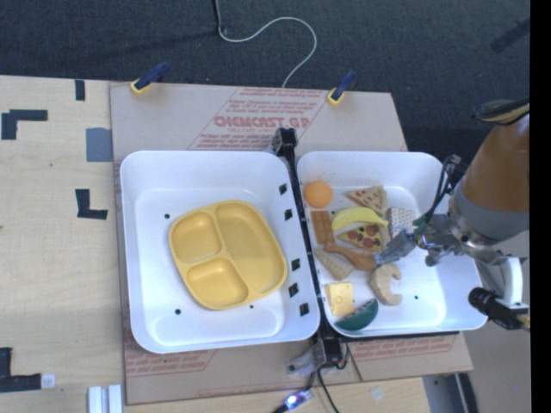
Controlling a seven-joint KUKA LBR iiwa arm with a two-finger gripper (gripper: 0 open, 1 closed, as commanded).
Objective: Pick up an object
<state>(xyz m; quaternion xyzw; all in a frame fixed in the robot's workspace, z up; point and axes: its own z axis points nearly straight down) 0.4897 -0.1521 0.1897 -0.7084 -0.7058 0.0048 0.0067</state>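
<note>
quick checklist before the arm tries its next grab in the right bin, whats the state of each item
1. Gripper inside the right bin: ok, it is low over the toy food pile.
2. Nothing already held: cannot tell, the fingertips sit against the pile near the banana and pizza slice.
3. Finger opening: cannot tell.
4. Targets within reach: ok, the orange ball, cheese block and green bowl all lie in that bin.
5. Objects separated: not ok, the middle pieces touch or overlap.
6. Yellow tray out of the way: ok, it lies in the left bin.
</note>
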